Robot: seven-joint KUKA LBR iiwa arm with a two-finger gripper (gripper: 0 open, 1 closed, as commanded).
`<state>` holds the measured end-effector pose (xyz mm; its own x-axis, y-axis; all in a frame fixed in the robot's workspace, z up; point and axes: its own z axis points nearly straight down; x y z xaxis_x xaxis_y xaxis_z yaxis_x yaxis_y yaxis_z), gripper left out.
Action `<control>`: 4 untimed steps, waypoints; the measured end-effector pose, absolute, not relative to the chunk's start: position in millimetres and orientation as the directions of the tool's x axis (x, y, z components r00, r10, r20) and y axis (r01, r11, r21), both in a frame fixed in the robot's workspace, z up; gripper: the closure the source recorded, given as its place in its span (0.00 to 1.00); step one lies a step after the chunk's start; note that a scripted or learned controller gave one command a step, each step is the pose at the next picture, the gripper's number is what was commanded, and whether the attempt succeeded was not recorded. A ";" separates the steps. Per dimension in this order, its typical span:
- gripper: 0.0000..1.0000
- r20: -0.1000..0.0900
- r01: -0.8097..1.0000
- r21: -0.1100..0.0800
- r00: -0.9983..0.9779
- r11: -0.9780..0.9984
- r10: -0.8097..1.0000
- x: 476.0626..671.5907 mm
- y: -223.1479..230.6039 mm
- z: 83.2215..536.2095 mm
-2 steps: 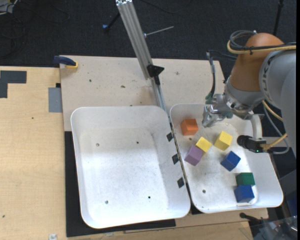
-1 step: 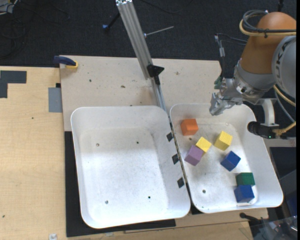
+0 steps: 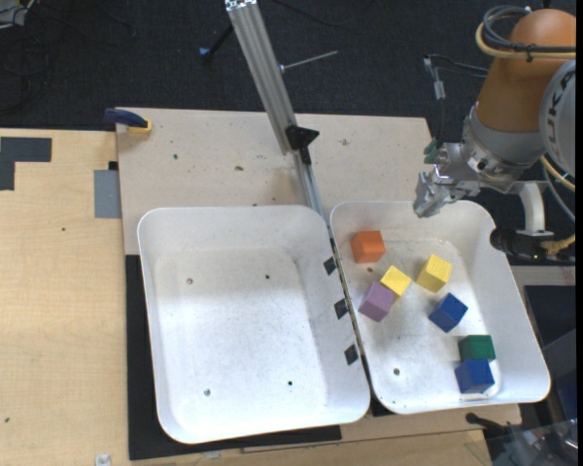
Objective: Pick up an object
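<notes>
Gripper [image 3: 433,200] hangs over the far rim of the right bin [image 3: 525,357], at roughly 1 o'clock of that bin; nothing visible between its fingers; whether the jaws are wide or narrow I cannot tell at this angle, the metal tips blur together.

Candidate objects all lie in the right bin; left bin [image 3: 175,250] holds no block. Nearest to the gripper: orange cube [image 3: 368,246], lying toward 8 o'clock from the tips, near the divider side of the bin; next: a yellow cube [image 3: 433,273], almost straight at 6 o'clock from the tips, near. A second yellow cube [image 3: 395,281] sits touching or just beside the purple cube [image 3: 376,302]; cannot tell which. Blue cube [image 3: 449,313] stands apart at bin centre; green cube [image 3: 478,347] and a second blue cube [image 3: 474,375] crowd the 5 o'clock corner, touching.

Judgement: cubes have no long axis, so wrist yaw matters little; the deciding relation is offset; the isolated yellow cube at 6 o'clock looks the cleanest target, free on all sides.
</notes>
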<state>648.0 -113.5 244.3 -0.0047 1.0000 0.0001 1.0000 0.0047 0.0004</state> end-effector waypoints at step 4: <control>1.00 0.000 1.000 0.000 -0.003 0.003 1.000 661.9 87.3 230.1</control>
